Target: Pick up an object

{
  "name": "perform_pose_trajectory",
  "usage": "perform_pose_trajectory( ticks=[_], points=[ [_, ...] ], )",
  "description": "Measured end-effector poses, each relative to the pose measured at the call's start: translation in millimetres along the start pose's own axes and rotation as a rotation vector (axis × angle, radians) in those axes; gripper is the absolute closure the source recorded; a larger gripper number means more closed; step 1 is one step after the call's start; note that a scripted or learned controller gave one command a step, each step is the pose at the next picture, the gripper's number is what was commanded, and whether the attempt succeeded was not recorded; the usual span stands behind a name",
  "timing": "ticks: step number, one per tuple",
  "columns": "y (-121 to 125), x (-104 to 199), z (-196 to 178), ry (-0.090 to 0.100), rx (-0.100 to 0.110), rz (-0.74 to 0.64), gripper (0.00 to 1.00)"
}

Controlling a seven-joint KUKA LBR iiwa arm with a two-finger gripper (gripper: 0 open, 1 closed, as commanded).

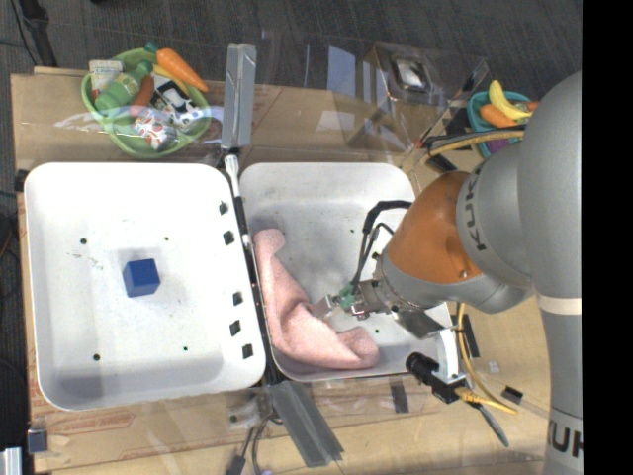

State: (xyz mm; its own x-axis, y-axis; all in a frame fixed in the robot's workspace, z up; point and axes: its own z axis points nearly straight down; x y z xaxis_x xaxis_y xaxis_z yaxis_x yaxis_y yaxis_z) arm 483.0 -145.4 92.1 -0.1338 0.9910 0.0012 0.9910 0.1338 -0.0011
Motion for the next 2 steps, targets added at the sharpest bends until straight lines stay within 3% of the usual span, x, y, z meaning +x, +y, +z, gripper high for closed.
perform_pose_trajectory(
  ticks=[1, 2],
  points=[
    [0.6, 0.4, -9.4, 0.002, 0.001, -0.004, 1.00],
    [0.5, 0.0, -9.5, 0.001, 0.002, -0.004, 0.00]
  ],
)
